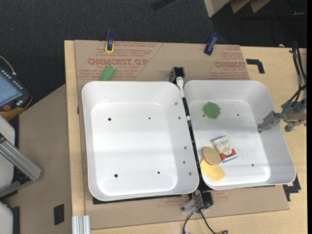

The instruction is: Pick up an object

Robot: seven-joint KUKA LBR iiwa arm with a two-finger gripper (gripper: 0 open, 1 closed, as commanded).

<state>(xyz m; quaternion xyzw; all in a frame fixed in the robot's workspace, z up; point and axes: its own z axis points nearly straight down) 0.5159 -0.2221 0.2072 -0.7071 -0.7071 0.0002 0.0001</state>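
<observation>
Right now your gripper (pixel 269 122) sits low at the right edge of the right bin (pixel 273 157), a grey tip poking in over the rim, well apart from anything it could pick. You cannot tell from this angle how it is set, and nothing shows in it.

Your candidates all lie in the right bin's left half. A green ball (pixel 211 110) rests alone toward the far side. Nearer you, a small carton (pixel 224 147) touches a tan disc (pixel 211 155), and the disc overlaps a yellow disc (pixel 213 171) close to the near wall. The left bin (pixel 97 145) holds no choices.

Watch the cluster: going for the carton or either disc risks catching two things at once, or nudging one aside and closing on air. The discs look flat, so they may slip under the tips. The ball could roll off if the approach is off-centre, though it stands clear of its neighbours.
</observation>
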